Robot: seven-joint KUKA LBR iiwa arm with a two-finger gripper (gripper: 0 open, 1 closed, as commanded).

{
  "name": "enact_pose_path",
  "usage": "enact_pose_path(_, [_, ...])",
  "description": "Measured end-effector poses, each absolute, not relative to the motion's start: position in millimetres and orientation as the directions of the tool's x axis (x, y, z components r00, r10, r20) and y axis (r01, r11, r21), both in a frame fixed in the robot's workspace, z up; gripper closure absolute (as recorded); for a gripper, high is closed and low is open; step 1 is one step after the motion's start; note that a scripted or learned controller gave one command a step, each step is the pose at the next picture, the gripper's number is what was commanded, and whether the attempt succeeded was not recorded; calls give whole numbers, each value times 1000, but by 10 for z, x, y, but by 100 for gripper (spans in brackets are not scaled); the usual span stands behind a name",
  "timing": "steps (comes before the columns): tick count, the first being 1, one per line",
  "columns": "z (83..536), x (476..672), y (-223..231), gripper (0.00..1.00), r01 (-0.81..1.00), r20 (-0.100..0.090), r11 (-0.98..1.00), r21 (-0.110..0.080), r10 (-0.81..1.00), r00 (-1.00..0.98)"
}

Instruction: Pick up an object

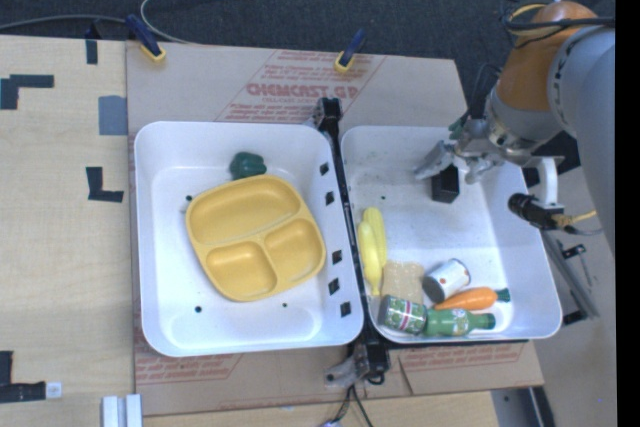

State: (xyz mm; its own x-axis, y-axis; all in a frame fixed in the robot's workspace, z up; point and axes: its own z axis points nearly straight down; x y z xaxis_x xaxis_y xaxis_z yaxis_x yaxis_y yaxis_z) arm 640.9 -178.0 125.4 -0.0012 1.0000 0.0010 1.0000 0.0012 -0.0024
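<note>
My gripper (450, 177) hangs over the far part of the right bin (520, 245), above bare white floor. Its fingers stand apart with nothing between them. The objects lie toward the bin's near end: a yellow banana (372, 247) along the left wall, a tan sponge-like square (402, 277), a small silver can (446, 277) on its side, an orange carrot (468, 299), a green can (402, 314) and a green bottle (460, 322). All of them are well short of the gripper.
The left bin (160, 245) holds a yellow divided plate (256, 237) and a dark green lump (247, 164) at its far edge. A black divider (338, 215) runs between the bins. The arm's grey and orange body (545, 85) reaches in from the right.
</note>
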Motion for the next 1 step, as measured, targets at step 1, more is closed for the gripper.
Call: enact_pose_path(1, [864,6696,-1863,0,1000,-1,3,3,1000,-3])
